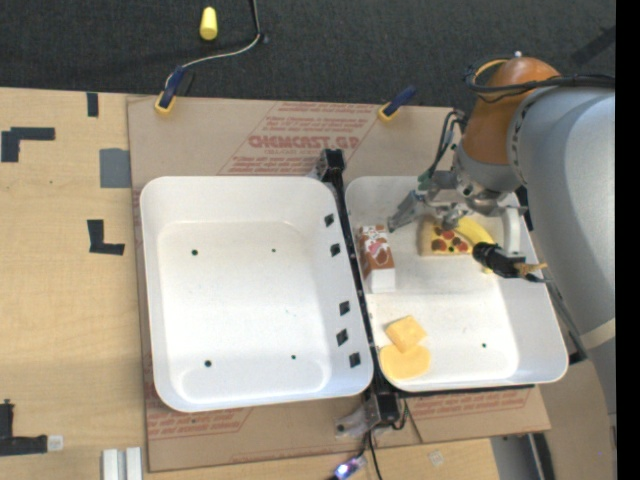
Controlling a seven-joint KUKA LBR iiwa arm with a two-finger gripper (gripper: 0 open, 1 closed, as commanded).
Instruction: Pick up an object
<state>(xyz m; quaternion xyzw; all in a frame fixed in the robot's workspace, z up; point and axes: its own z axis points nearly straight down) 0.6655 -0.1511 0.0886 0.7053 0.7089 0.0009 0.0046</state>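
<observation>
right bin (520,363) holds a small carton (376,249), yellow block (405,333), yellow disc (404,362) and pizza slice (446,240); pincer (447,211) above, grip state unclear.

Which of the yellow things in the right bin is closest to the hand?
The pizza slice, right under the hand at the bin's far side. The yellow block and the round yellow piece lie at the near edge, well away.

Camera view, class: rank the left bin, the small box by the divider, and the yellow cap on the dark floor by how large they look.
1. Left bin, by far the largest.
2. Small box.
3. Yellow cap, smallest, though it sits farther from the camera.
</observation>
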